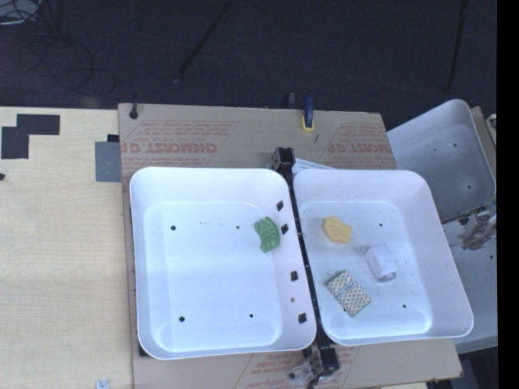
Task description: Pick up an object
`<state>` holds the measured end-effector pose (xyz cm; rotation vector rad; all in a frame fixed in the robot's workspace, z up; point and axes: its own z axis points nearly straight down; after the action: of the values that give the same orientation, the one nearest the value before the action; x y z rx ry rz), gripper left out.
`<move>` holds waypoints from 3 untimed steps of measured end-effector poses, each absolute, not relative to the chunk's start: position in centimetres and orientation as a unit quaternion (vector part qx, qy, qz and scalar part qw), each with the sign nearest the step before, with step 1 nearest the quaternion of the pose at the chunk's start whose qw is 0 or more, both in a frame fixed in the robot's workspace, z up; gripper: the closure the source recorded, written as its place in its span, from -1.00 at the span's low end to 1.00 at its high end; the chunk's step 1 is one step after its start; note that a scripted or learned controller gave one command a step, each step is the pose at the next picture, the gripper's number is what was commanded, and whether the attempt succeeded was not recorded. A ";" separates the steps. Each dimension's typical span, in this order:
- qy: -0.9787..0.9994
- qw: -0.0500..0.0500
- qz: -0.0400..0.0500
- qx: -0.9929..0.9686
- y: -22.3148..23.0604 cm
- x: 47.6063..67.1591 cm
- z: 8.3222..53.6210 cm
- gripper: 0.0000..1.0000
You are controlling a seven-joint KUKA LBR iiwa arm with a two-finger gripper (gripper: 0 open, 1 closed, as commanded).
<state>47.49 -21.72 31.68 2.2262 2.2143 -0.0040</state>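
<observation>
A green crumpled object (267, 233) lies in the left bin (154, 209), close to its right wall. The right bin (422, 193) holds a yellow lump (338, 230) near its upper left. A small white cylinder-like piece (380, 262) lies toward that bin's middle. Below the yellow lump rests a flat patterned box (349, 292), turned at a slant.
Both bins sit on a brown cardboard sheet (243, 140) over a pale wooden bench (57, 250). Black clips (283, 159) join the bins along the middle seam. A grey metal plate (442, 144) stands at the right. A blue and yellow clamp (308, 116) sits at the cardboard's far edge.
</observation>
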 end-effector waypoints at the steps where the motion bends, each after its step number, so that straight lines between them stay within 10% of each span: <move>1: 0.711 -0.002 0.001 0.704 -11.9 47.7 33.0 1.00; 2: 0.704 0.000 -0.002 0.710 -21.5 47.5 31.7 1.00; 3: 0.709 -0.001 0.000 0.705 -16.3 50.2 31.1 1.00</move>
<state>50.25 -16.34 31.10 2.2173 2.2290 -0.0005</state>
